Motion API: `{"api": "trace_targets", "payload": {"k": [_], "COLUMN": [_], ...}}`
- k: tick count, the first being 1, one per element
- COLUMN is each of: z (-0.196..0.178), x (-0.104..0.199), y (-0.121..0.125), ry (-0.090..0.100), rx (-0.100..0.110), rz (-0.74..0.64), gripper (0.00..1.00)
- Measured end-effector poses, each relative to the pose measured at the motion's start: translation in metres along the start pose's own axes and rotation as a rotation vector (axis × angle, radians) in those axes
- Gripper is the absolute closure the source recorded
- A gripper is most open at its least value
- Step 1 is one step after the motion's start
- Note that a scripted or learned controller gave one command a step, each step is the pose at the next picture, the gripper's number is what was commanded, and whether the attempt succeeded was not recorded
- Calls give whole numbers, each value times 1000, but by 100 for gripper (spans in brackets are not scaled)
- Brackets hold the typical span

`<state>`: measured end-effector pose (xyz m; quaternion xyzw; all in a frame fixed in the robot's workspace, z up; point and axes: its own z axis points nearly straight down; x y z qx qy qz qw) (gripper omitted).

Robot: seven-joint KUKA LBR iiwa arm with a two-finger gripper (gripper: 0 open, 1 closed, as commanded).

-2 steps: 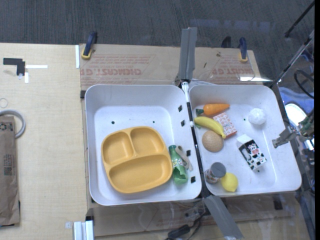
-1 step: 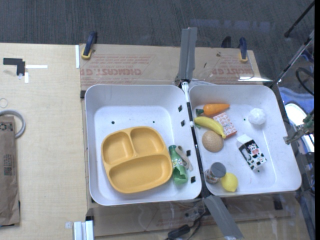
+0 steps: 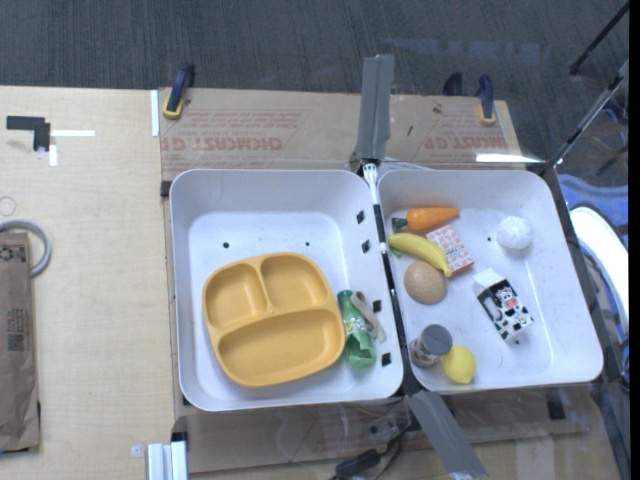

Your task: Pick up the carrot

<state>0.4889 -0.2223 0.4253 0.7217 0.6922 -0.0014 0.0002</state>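
where the right bin met its far wall, you saw the carrot lying just above the banana; gripper state couldn't be told.

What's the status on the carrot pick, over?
Carrot lying in right bin, far left corner, not yet picked. Banana touching its near side. Top clear for approach.
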Motion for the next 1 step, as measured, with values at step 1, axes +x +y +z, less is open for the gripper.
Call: {"api": "trace_targets", "payload": {"k": [1], "z": [0], "x": [0], "y": [0], "ry": [0], "rx": [0], "rz": [0], "gripper": [0]}}
